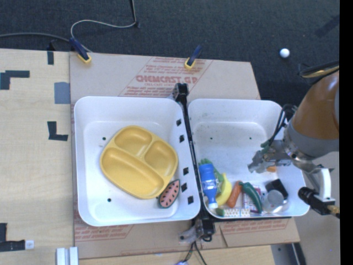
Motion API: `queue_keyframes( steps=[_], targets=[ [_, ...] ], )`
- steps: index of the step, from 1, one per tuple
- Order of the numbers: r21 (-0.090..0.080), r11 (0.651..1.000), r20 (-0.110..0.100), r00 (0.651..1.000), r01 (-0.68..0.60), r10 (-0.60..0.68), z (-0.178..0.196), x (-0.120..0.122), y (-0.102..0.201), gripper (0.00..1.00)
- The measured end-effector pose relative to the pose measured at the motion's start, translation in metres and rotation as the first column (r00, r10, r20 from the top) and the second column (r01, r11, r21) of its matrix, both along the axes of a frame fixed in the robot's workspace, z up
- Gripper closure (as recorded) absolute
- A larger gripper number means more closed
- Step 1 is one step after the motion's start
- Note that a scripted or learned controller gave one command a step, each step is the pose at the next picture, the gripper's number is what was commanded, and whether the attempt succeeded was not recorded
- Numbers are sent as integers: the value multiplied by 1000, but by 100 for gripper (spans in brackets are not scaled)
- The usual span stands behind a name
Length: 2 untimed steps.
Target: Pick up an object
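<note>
My gripper hangs over the right side of the right bin, above bare white floor. The objects lie along that bin's front edge. A blue bottle is at the left, with a small green piece behind it. A yellow banana, an orange carrot and a dark green item follow to the right. A black and silver object lies just in front of the gripper. I see nothing held in the gripper.
The left bin holds a yellow divided plate and a watermelon slice toy by its front right corner. The bins sit on cardboard clipped at the back. A divider wall separates the bins.
</note>
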<state>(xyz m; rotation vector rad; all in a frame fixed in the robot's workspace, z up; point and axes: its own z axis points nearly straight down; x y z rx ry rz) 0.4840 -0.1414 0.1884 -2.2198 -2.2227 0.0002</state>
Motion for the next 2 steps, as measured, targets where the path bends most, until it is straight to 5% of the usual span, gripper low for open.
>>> queue_keyframes(
  steps=[1,2],
  targets=[
    [0,1000,-1,1000,0,0,0,0,0,0],
    [-2,1000,3,1000,1,-1,-103,25,-47,0]
  ],
)
